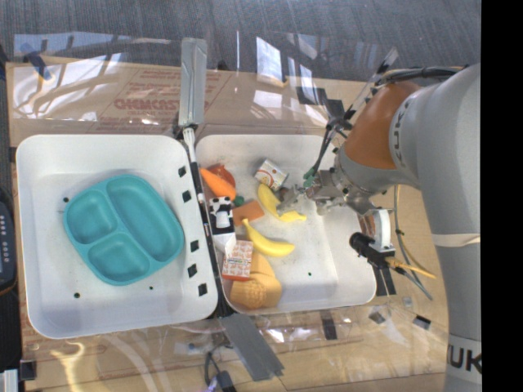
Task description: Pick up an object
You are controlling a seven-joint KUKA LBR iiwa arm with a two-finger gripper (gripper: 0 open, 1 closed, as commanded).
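you have the gripper (292,203) low in the right bin (347,268), its tip at the upper banana (269,200); i cannot tell what it has hold of. a second banana (268,244) lies just below. the teal tray (122,227) sits alone in the left bin (41,300), well apart.

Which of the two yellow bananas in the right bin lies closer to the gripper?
The upper banana, whose lower end lies beside the gripper. The other banana lies lower, toward the bin's front.
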